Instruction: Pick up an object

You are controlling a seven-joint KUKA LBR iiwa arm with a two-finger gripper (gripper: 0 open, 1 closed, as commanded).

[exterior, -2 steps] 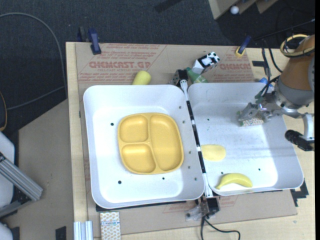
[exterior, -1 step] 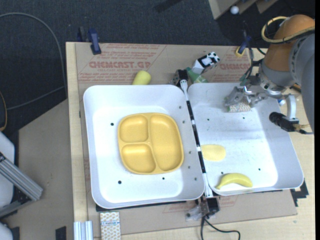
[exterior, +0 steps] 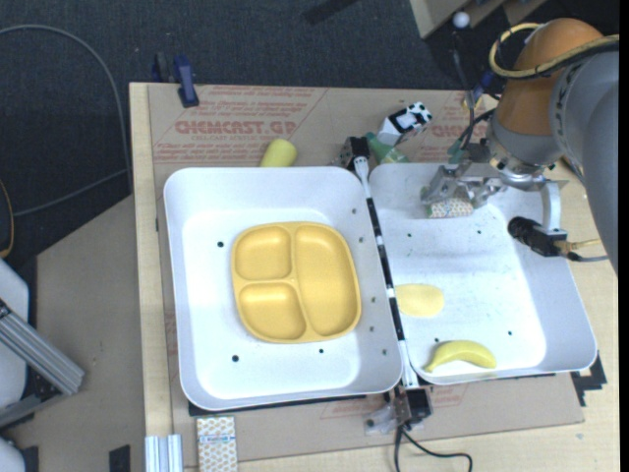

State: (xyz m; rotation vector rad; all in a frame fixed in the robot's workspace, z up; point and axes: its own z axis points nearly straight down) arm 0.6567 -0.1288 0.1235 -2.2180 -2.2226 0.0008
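We couldn't tell the grey two-finger gripper's [exterior: 454,193] state over the small speckled block [exterior: 452,207] at the right white bin's [exterior: 550,303] far end, so we'd center first.

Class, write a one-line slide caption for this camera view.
Arm's hand over a speckled block in the right bin; yellow tray in the left.
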